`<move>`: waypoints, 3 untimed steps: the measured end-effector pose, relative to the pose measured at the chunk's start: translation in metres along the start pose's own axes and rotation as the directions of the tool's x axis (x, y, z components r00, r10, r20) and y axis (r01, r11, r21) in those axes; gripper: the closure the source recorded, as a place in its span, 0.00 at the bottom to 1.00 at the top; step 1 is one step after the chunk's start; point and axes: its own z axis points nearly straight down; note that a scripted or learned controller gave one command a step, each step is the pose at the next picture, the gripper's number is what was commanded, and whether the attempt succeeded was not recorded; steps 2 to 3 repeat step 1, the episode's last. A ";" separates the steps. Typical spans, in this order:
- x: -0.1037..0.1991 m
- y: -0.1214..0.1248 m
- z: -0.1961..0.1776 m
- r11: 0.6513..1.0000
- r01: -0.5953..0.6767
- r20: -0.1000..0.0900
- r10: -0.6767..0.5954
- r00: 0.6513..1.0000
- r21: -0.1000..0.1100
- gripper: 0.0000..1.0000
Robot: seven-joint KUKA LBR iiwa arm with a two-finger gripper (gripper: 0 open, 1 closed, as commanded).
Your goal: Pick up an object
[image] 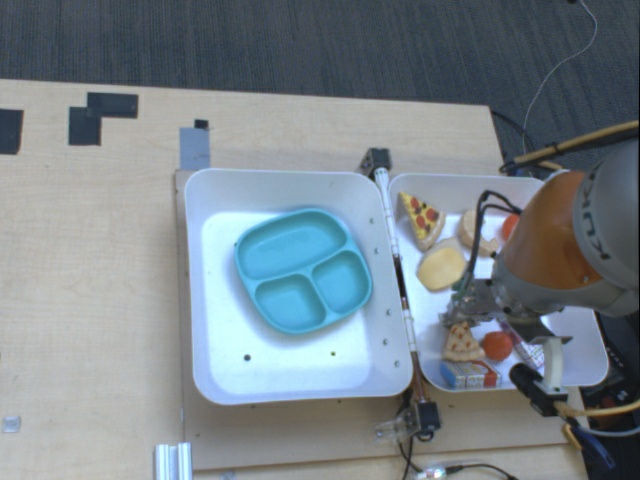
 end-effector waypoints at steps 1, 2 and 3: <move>0.063 -0.002 -0.087 1.000 0.003 -0.003 -0.003 1.000 0.008 1.00; 0.063 -0.002 -0.087 1.000 0.003 -0.003 -0.003 1.000 0.008 1.00; 0.063 -0.002 -0.087 1.000 0.003 -0.003 -0.003 1.000 0.008 1.00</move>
